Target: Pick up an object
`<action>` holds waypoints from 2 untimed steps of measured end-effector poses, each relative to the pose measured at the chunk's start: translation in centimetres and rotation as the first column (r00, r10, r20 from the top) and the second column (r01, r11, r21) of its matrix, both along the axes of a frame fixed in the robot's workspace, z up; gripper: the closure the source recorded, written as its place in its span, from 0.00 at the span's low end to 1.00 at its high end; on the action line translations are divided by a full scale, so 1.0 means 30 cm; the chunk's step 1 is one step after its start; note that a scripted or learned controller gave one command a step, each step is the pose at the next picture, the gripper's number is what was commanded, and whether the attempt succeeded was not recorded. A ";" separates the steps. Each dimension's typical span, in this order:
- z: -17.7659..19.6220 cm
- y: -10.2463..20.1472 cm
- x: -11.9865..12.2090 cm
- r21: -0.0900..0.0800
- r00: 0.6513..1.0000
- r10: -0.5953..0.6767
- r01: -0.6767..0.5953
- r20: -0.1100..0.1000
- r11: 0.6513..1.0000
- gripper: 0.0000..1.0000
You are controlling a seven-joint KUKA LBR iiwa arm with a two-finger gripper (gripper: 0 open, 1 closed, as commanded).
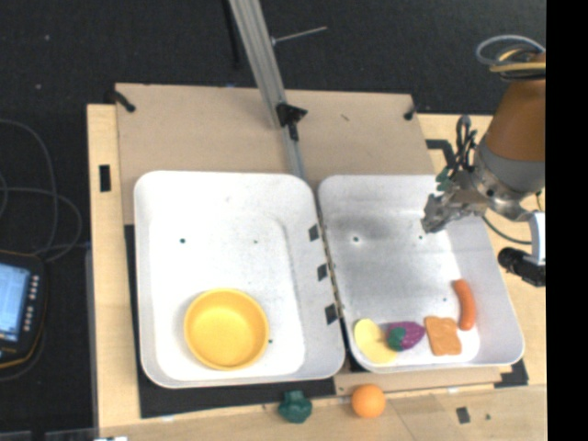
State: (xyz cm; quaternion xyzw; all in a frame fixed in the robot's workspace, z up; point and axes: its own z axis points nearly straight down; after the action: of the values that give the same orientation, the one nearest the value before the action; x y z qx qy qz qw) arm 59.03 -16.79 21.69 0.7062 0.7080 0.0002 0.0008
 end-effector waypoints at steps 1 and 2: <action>-0.006 0.156 0.001 0.002 1.000 0.004 -0.004 0.000 1.000 1.00; 0.015 0.295 -0.034 0.002 1.000 0.004 -0.004 0.000 1.000 1.00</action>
State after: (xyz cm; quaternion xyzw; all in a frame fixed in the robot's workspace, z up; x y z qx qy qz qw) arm 58.00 -7.96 22.14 0.7048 0.7094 0.0012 0.0001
